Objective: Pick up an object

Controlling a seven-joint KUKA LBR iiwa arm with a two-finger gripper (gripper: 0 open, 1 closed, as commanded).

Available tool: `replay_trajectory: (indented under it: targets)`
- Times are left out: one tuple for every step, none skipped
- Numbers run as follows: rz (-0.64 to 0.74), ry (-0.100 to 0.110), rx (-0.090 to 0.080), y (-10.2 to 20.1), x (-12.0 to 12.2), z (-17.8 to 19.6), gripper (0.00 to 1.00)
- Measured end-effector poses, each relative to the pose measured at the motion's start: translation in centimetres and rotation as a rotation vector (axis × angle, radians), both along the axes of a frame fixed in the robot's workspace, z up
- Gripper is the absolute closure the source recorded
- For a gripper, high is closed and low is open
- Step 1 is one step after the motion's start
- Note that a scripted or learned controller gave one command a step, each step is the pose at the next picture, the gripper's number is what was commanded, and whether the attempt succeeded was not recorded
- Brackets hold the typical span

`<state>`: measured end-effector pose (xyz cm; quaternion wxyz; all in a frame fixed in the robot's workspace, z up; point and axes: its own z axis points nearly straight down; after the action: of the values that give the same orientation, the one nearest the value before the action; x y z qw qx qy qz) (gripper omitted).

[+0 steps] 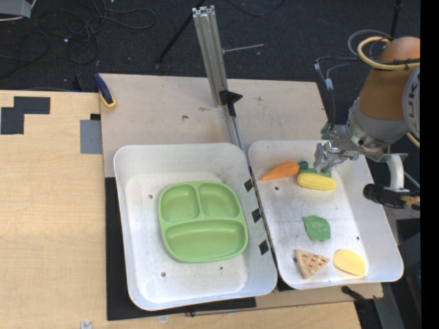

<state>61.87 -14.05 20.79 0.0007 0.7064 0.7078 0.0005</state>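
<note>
In the right bin (370, 214) lie an orange carrot (280, 171), a yellow corn cob (317, 181), a green leafy piece (317, 227), a pizza slice (311, 262) and a yellow oval piece (350, 262). My gripper (328, 159) hangs over the bin's far part, just above the right end of the corn cob, fingers pointing down. Nothing shows between the fingers.
The left bin (137, 177) holds a green three-part plate (203, 221). A metal post (214, 53) rises behind the bins. The arm's grey and orange body (387, 88) fills the right side above the right bin.
</note>
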Motion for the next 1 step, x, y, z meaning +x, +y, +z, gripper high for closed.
replay_trajectory:
  targets:
    - [-0.002, -0.001, -0.001, -0.83, -0.46, 5.66, 1.00]
